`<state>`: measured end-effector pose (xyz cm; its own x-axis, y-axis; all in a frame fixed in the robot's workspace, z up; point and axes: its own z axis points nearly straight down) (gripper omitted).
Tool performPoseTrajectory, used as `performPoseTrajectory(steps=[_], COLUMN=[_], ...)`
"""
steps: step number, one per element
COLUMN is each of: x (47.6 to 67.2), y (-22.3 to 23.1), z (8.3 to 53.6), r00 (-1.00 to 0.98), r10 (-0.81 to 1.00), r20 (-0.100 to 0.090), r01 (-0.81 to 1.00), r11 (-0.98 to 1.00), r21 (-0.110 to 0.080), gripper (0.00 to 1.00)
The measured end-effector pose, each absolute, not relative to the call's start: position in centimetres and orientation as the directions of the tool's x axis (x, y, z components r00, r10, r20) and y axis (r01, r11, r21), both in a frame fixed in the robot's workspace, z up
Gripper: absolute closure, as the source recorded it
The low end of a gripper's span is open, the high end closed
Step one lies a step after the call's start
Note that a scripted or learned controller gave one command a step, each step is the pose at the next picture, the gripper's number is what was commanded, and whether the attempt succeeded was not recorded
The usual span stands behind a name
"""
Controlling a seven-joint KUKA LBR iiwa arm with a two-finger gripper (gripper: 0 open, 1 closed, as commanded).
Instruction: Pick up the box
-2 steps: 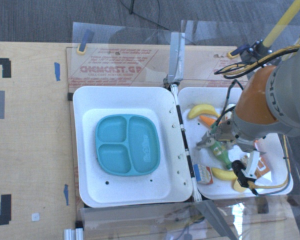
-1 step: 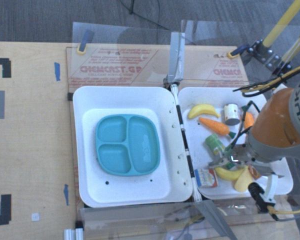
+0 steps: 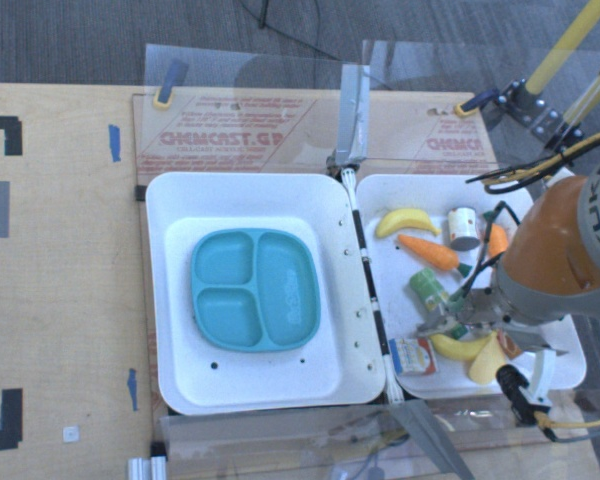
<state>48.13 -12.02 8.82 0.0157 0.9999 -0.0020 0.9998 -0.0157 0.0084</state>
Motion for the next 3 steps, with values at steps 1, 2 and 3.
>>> performPoseTrajectory(steps=[1, 2, 3], x=[48.13, 48.13, 48.24], y=[-12.02, -12.02, -12.06], z=[8.82, 8.82, 9.06], r00=[0.016, 0.016, -0.13], r10=[1.0, 1.0, 0.991], r20=[-0.002, -0.002, -0.001], r01=[1.0, 1.0, 0.991], r11=[-0.016, -0.016, 0.13], r21=[0.008, 0.008, 0.001], gripper=[0.0, 0.0, 0.0])
